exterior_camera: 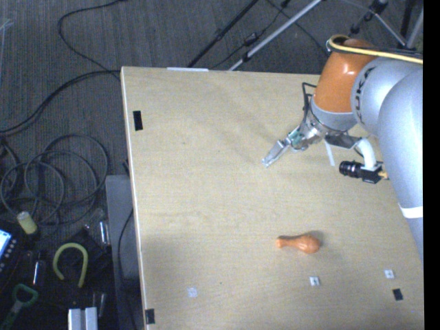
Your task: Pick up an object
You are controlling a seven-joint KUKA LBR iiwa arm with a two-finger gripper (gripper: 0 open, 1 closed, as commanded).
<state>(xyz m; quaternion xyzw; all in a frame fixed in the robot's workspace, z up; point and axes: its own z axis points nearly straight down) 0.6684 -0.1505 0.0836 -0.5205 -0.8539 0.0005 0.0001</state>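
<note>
The grey arm's two-finger gripper (273,156) hangs over the bare pale wooden bench top (206,184), nothing between its fingers; whether they are apart or together I cannot tell. A small orange pear-shaped object (300,243) lies well apart from it, nearer the camera.

No legible text, label, brand name, number or sign found. The bench top (206,184) carries several small marks: a black patch near its far left corner, another at its near left corner, and small white and black squares near its near right corner; none bears readable characters. The arm (371,95) shows no lettering that can be made out. Items on the floor beside the left edge are too blurred to read.
</note>
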